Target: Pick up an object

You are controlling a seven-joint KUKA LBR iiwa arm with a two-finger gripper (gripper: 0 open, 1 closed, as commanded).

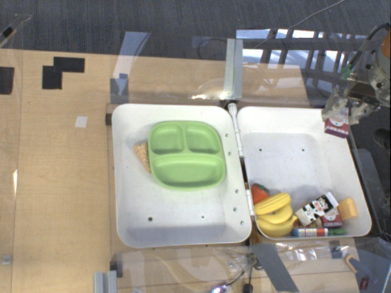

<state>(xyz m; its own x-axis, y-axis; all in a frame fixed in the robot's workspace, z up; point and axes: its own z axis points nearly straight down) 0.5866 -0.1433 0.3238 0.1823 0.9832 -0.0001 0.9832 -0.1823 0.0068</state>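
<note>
My gripper [339,119] hangs over the far right corner of the right bin [293,145], shut on a small red and white packet [336,127] that shows just under its fingers. Along that bin's near edge lie two yellow bananas [275,212], a red piece [259,194], a black and white carton [317,209], an orange block [347,209] and a thin coloured marker [317,231]. The left bin [177,221] holds a green divided plate [186,154], with a tan wafer [142,156] tucked at its left side.
A metal divider [239,157] runs between the two bins. A metal frame [293,47] stands behind the right bin. The arm's wrist [374,66] fills the upper right. Bare bin floor lies in the middle of the right bin and in front of the plate.
</note>
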